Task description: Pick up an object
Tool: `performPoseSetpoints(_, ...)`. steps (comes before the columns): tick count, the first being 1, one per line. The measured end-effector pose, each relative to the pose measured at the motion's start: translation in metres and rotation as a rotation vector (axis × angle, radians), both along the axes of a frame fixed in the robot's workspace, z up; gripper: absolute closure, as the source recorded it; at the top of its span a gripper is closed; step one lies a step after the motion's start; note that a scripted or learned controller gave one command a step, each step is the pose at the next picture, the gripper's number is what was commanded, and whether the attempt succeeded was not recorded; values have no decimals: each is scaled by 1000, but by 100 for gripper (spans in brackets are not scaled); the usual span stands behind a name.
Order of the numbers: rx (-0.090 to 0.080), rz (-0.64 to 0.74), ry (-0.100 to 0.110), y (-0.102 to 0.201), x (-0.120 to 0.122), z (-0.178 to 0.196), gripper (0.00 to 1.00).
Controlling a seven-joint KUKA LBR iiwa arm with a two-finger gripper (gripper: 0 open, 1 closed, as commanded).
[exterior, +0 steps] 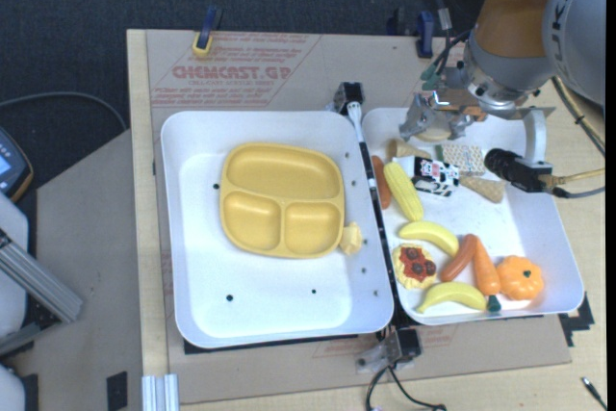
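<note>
My gripper (435, 122) hangs over the far left corner of the right bin (568, 255), just above a small pale item at the bin's back wall. Nothing is visibly held in it. Toy food lies in this bin: a corn cob (403, 190), a red sausage (382, 183), a cow-patterned block (436, 174), a cracker (462, 156), a tan wedge (484, 188), two bananas (429, 235) (452, 296), a pizza slice (415, 266), a carrot (485, 269) and an orange pumpkin (521, 277).
The left bin (192, 236) holds a yellow divided plate (282, 199), with a small yellow piece (351, 238) against its right edge. The food crowds the right bin's left and near parts. Both bins rest on a cardboard sheet (241, 63).
</note>
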State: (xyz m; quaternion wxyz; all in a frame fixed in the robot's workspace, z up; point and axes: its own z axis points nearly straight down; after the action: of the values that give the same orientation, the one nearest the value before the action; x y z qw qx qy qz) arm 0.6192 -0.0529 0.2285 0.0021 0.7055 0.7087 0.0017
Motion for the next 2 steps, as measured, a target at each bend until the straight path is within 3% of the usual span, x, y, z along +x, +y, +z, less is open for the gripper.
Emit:
performPoseSetpoints(1,-1,-2,1,34,29,-9,100)
performPoseSetpoints(2,-1,-3,2,43,32,-13,100)
